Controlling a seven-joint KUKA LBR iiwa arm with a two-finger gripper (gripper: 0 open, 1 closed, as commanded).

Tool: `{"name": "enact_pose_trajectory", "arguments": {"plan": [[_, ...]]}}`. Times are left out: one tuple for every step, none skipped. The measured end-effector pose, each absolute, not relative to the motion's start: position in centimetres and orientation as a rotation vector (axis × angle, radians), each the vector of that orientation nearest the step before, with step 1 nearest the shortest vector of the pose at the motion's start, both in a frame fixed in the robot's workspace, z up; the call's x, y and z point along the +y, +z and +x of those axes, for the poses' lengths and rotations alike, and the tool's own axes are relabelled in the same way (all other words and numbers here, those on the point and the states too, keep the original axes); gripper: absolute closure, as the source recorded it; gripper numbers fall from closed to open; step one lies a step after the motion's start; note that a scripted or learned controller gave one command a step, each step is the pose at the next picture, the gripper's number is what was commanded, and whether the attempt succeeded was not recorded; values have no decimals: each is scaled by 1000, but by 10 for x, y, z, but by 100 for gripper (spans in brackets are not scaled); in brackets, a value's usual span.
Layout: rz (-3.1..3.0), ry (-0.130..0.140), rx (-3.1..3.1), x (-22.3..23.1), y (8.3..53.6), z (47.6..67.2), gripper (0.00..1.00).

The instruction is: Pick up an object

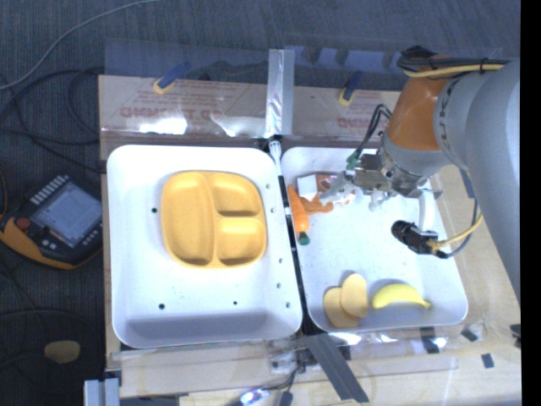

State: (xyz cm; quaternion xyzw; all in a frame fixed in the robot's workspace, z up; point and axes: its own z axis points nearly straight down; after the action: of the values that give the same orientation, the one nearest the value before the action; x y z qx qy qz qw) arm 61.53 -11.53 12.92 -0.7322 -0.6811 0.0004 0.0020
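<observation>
While the claw [365, 178] hangs low over the far end of the right bin [439, 265], its opening cannot be told. A carrot [297, 212] lies just to its left against the bin's left wall, its long axis running near to far. A banana [400, 295] lies well apart at the near end.

Two white bins [118, 227]: the left holds a yellow-orange divided tray [213, 218], the right an orange carrot [298, 214], a yellow banana [399, 296] and a tan piece [347, 301]. The arm [473, 117] is grey, banded orange.
</observation>
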Motion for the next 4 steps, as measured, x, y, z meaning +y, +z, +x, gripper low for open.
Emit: {"name": "enact_pose_trajectory", "arguments": {"plan": [[-2476,4,-1930,-69,183,607,0],[-2211,8,-2234,-130,184,649,0],[-2015,5,-2412,-126,137,668,0],[-1884,-33,-2561,-118,123,669,0]]}}
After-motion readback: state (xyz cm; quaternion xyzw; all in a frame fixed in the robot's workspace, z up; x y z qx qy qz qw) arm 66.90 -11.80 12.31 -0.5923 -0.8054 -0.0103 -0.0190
